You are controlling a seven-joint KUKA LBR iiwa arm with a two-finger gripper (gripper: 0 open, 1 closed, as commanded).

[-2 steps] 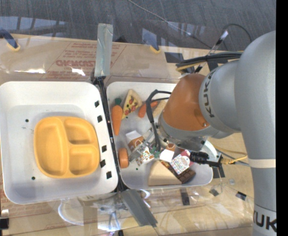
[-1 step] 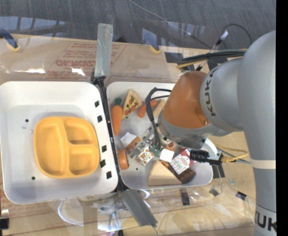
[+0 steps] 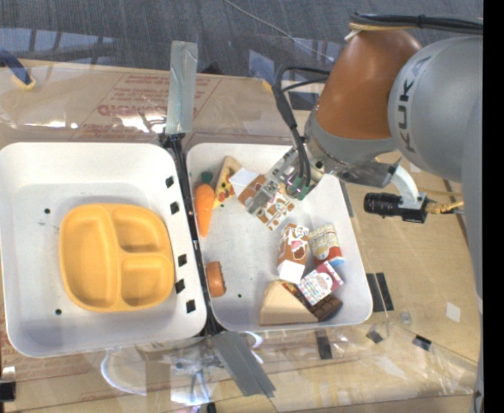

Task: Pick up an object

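The right bin holds several toy foods. An orange carrot lies along its left wall, with a pizza slice just behind it. A brown and white patterned carton lies near the back. My gripper hangs right over that carton's far end, low in the bin, under the arm's orange band. Whether it touches the carton is unclear. Nearer the front are a small milk carton, a cup-like carton, a pink box and a tan wedge.
The left bin holds a yellow divided tray. A small brown roll sits by the right bin's left wall. A dark bar lies beside the wedge. Bare bin floor shows around. The arm's bulk covers the back right corner.
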